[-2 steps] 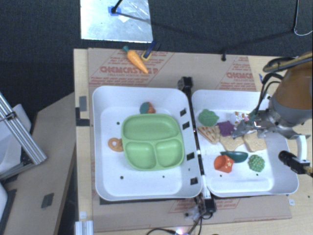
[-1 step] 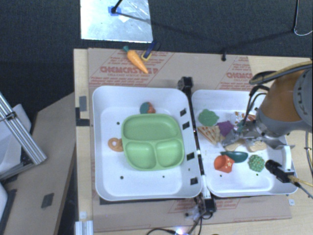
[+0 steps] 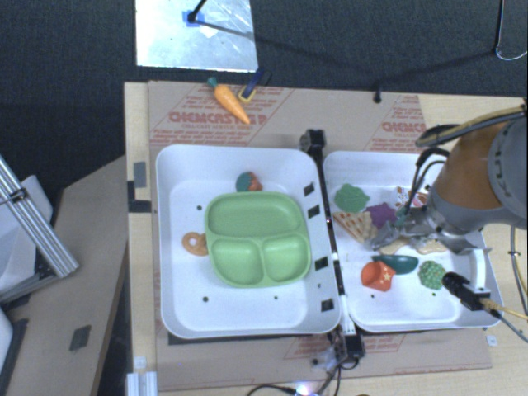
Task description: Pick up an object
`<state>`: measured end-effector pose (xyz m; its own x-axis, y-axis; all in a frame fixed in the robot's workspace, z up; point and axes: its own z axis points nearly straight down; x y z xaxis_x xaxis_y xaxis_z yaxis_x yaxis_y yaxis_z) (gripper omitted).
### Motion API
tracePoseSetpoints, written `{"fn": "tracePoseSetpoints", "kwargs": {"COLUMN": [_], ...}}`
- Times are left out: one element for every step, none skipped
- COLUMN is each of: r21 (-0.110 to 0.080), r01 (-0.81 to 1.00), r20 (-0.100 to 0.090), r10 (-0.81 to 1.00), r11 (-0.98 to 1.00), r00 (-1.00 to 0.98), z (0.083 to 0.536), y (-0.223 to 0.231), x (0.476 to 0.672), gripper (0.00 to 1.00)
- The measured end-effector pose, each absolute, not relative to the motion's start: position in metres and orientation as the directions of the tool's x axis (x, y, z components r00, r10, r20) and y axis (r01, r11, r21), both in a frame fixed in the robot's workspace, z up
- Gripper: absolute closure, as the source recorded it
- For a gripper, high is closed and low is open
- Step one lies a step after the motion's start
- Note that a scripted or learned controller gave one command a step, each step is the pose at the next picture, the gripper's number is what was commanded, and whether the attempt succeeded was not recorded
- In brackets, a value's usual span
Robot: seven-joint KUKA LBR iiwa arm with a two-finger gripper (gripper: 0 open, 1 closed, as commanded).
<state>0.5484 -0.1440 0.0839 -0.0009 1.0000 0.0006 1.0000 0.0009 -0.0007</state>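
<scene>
My gripper is low in the right bin, reaching in from the right. It hovers over the edge of a tan wedge, just below a purple piece. A green leafy toy lies further back. In front of the gripper lie a teal piece, a red-orange toy with a star and a green broccoli. I see nothing clearly held.
The left bin holds a green divided plate, a small pretzel and a teal-and-red toy. An orange carrot lies on the cardboard behind the bins. A foil sheet sits further back.
</scene>
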Motion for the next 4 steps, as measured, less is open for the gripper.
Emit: {"fn": "tracePoseSetpoints", "kwargs": {"r21": [0.002, 0.007, 0.006, 0.002], "r01": [1.000, 1.000, 1.000, 1.000], "r20": [0.000, -0.002, -0.002, -0.001], "r10": [1.000, 1.000, 1.000, 1.000], "r11": [0.001, 0.004, 0.004, 0.004], "r00": [-0.001, -0.004, -0.004, -0.004], "z": [0.095, 0.158, 0.220, 0.224], "y": [-0.145, -0.146, -0.151, -0.151], "x": [0.549, 0.556, 0.552, 0.553], "gripper": [1.00, 1.00, 1.00, 1.00]}}
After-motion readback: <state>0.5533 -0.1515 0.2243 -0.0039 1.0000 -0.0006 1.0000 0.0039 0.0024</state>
